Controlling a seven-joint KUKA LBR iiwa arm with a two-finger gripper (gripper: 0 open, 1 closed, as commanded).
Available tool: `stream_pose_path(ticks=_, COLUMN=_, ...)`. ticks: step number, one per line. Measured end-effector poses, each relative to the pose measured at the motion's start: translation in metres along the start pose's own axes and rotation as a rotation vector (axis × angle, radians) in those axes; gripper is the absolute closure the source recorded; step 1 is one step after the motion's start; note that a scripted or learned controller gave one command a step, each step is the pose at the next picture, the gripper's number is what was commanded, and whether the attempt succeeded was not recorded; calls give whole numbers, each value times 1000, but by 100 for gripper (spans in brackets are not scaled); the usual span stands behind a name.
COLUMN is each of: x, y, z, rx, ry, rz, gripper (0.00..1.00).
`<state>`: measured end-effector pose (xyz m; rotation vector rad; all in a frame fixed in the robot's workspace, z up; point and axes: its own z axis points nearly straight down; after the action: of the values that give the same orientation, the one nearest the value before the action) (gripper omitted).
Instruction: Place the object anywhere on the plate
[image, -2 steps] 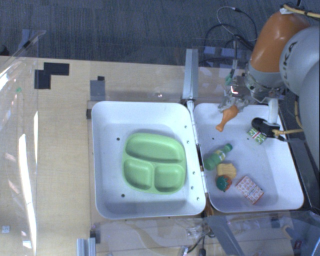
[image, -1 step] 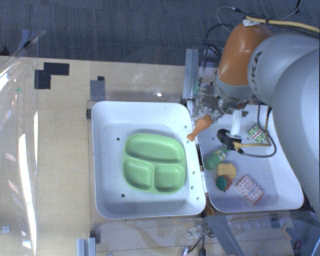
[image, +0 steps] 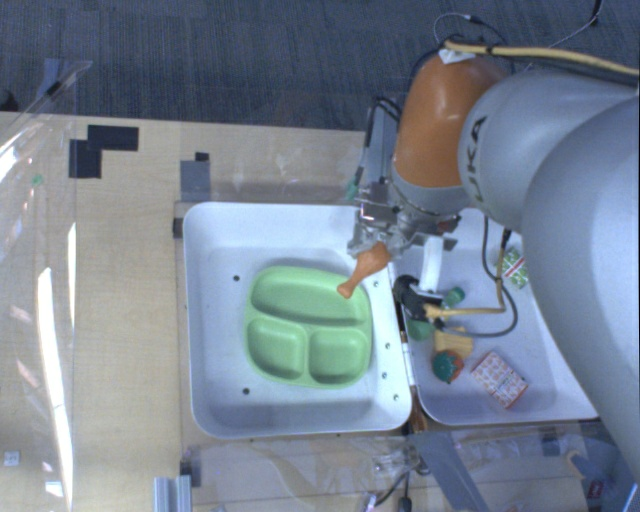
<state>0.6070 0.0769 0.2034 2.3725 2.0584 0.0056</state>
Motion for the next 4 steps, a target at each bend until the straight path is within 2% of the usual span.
stream_pose_path(ticks=1, x=0, y=0, z=0, rx=0, ry=0, rz=1, gripper=0)
stream_pose_path(ticks=2, x=1, y=1, z=-11, rx=-3, ry=2, rz=-2, gripper=100)
stream_pose_path(ticks=3, x=-95, y=-50, z=19, rx=1, ry=-2, rz=79, gripper=100)
stream_pose_path(ticks=4, x=-25, y=-51, z=7, rx=0, ry=-1, rz=-17, gripper=100)
